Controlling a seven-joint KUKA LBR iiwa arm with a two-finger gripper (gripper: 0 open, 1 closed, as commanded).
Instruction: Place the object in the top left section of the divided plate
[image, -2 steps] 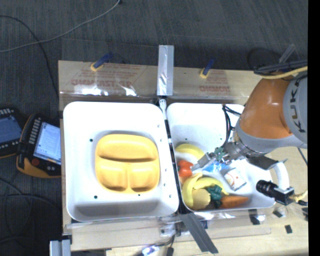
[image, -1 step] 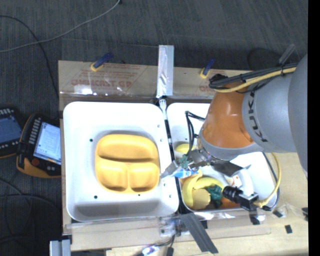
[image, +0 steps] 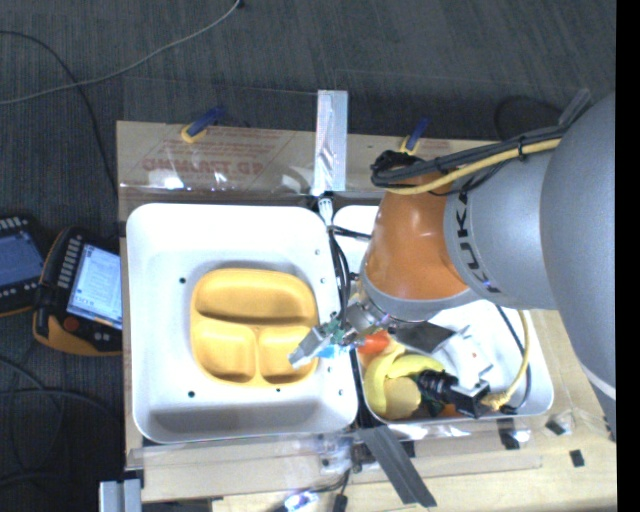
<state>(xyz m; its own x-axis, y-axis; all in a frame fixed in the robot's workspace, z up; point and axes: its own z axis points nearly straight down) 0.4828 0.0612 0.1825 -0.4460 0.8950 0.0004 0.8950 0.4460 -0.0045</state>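
A yellow divided plate lies in the left bin, with one long section at the back and two smaller ones in front. My gripper hangs low over the plate's front right corner, close to the wall between the two bins. A small teal-green bit sits right at the gripper's base; I cannot tell whether it is a held object or part of the tool. The plate's sections look bare.
The right bin holds a yellow rounded fruit-like thing, a small orange piece, a white object and a black-and-orange item. The arm's orange and grey wrist covers much of that bin. A tablet and pendant lie left of the bench.
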